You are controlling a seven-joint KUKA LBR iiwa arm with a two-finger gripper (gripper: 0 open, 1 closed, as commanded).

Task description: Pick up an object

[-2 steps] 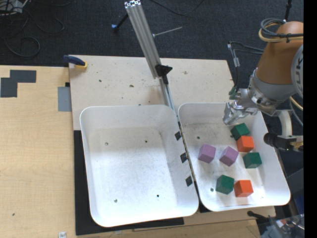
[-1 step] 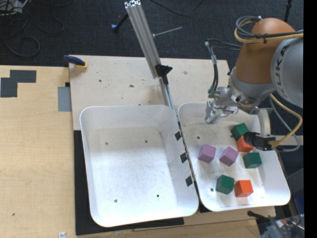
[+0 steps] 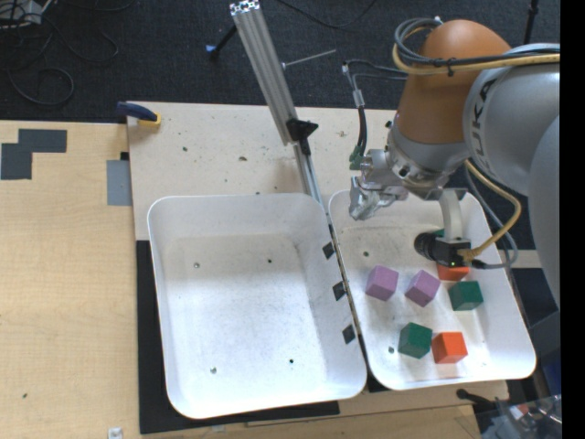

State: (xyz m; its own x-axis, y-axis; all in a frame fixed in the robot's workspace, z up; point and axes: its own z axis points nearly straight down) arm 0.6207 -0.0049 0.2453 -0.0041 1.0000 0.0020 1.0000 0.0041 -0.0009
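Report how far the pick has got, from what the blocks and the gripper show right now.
Done: nothing lifted; the two purple blocks, two green blocks and orange block all lie in the right bin. In hand: the gripper hangs over that bin's far end, apart from the blocks, with nothing visible between its fingers. Left: reaching a block, gripping it and lifting.

A slanted aluminium rail rises behind the left bin; a blue-yellow clamp, perhaps, lies beyond.

We see the gripper poised over the right bin, at its far end. Below it lie two purple cubes, two green and two orange.
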